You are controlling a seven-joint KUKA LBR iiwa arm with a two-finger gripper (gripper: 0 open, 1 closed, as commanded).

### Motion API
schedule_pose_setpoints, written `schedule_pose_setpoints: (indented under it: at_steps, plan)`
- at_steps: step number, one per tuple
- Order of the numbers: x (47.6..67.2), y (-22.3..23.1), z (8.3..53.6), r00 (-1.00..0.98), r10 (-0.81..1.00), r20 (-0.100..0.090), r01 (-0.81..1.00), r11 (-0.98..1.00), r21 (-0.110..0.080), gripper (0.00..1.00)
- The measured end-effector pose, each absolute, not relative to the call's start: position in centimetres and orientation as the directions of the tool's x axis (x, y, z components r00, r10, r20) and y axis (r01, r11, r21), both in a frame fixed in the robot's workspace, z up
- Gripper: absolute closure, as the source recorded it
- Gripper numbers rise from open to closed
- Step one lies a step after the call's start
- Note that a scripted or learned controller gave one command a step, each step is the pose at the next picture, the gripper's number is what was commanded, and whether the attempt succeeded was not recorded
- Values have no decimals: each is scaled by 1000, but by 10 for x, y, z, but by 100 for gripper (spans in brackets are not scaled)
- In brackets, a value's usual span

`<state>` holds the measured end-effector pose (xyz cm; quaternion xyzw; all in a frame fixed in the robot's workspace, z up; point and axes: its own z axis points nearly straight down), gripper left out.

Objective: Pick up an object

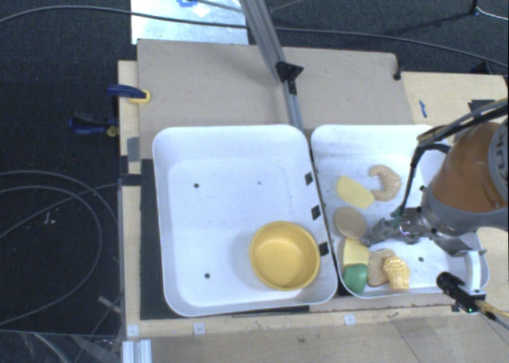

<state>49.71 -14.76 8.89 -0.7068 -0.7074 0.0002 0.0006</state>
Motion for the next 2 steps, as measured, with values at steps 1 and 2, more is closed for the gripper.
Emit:
schedule_pose_setpoints:
  at_steps: [1, 2]
  plan:
    - [498, -148, 101, 0, 1000, -1, 1000, 0, 3, 100]
    - [509, -146, 159, -5, 1000, -2, 1000, 5, 7, 100]
